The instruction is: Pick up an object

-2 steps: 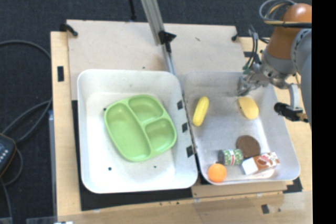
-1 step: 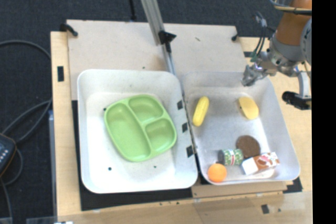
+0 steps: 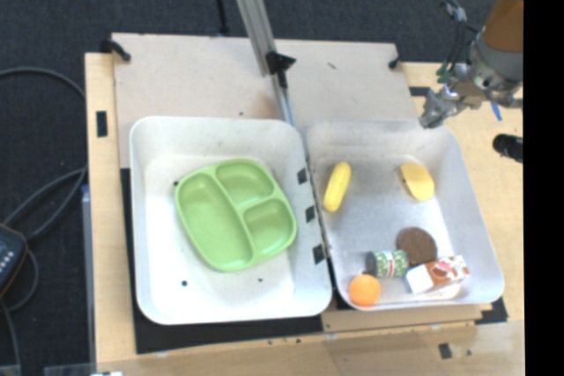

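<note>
The right bin (image 3: 458,163) holds a yellow banana (image 3: 337,186), a yellow lemon-like piece (image 3: 418,180), a brown round cookie (image 3: 416,243), a small green-and-white can (image 3: 388,262), an orange (image 3: 364,289) and a red-and-white carton (image 3: 438,275). My gripper (image 3: 434,113) hangs at the bin's far right corner, above and to the right of the yellow piece, apart from every object. Nothing shows between its fingers.
The left bin (image 3: 150,154) bears a green divided plate (image 3: 235,212). A slanted metal pole (image 3: 251,0) rises behind the bins' shared edge. Bare bench board (image 3: 344,84) lies behind both bins.
</note>
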{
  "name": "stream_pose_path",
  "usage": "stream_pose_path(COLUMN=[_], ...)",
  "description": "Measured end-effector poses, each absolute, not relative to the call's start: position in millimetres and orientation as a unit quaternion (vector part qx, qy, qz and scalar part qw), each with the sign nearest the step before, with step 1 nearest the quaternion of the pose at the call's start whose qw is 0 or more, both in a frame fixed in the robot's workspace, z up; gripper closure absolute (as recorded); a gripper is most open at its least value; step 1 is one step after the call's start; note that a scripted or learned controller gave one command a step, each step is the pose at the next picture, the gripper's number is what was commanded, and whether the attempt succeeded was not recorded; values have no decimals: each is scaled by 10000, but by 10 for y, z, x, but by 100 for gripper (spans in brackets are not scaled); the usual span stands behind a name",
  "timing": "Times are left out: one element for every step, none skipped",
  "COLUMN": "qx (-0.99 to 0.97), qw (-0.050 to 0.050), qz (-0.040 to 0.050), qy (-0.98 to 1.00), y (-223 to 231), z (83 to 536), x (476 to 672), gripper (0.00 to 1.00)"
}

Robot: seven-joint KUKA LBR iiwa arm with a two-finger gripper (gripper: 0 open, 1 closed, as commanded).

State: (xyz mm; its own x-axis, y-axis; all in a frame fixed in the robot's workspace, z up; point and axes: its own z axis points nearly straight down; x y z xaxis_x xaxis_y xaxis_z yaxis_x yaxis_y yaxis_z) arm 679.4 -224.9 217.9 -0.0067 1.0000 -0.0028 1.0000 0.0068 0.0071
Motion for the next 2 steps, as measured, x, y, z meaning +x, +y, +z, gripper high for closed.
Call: stream_pose_path(qx=[7048,7047], qw=[4,-2], qz=[8,6], qy=[7094,7095], y=[-1644,-1136], z=[2224,2199], x=[6719,6787], gripper=[100,100])
